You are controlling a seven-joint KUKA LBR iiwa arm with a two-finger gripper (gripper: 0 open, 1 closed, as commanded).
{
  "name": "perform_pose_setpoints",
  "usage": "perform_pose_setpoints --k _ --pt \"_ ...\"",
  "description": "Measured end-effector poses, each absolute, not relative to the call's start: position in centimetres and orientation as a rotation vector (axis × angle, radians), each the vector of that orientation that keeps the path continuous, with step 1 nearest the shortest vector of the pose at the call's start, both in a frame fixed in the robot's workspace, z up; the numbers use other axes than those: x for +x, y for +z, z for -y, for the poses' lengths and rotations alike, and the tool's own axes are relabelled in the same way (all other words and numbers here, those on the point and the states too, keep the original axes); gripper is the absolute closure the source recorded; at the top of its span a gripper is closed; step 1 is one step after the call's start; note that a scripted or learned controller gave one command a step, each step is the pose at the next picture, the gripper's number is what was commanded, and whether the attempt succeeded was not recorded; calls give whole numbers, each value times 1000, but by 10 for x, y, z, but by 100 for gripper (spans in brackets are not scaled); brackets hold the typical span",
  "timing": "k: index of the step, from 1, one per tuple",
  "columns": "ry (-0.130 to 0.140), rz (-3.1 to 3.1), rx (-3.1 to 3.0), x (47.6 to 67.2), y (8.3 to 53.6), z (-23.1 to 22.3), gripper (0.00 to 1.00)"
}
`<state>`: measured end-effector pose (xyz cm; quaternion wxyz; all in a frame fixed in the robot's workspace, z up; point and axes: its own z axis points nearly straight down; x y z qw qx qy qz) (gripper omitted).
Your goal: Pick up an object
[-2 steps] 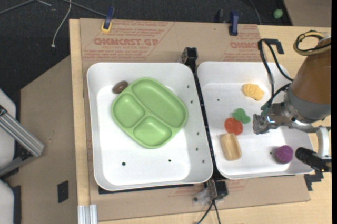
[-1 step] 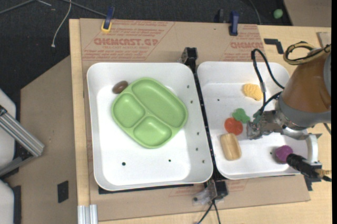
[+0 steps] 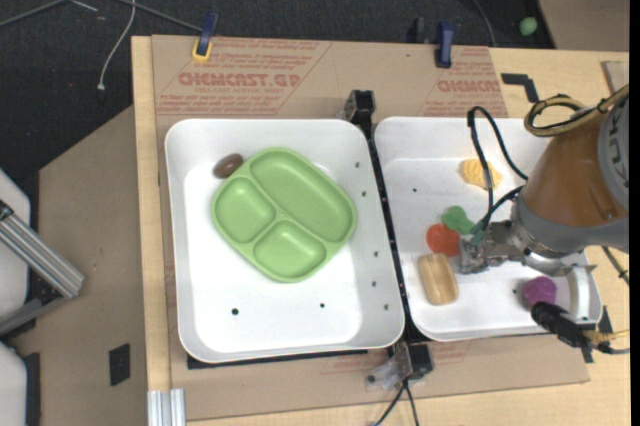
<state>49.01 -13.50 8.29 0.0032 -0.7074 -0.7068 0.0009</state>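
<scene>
A dark carpeted floor with loose cables surrounds a wooden bench topped by a cardboard sheet (image 3: 250, 74), which two clamps hold at its far edge, one blue and yellow (image 3: 206, 34) and one blue (image 3: 444, 42). Two shallow white bins sit side by side on the sheet.

In the camera view, the left bin (image 3: 200, 294) holds a green divided plate (image 3: 284, 212) lying flat and turned at an angle, with a small brown object (image 3: 230, 165) touching the plate's far left edge.

The right bin (image 3: 420, 154) holds several small things. A yellow object (image 3: 480, 173) lies toward the far side. A green object (image 3: 457, 218) and a red ball (image 3: 442, 238) sit close together near the bin's middle, the red one just in front of the green. A tan block (image 3: 437, 278) lies nearer the front, just below the red ball. A purple object (image 3: 540, 290) rests toward the front right.

The arm (image 3: 575, 179) reaches in from the right, its orange band above the grey wrist, and the gripper (image 3: 473, 254) is down in the right bin. It sits just right of the red ball and the tan block, and just below the green object, with the purple object to its right. Whether it touches any of them, and how it is set, I cannot tell.
</scene>
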Motion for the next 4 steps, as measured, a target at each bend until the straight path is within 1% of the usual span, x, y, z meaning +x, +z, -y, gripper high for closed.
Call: perform_pose_setpoints --k 1,2,3,4 --pt "-2 2218 -2221 491 96 135 100" --pt "-5 2225 -2225 491 158 141 100" --pt "-6 2228 -2223 497 206 133 100" --pt "-4 2226 -2223 498 239 133 100"
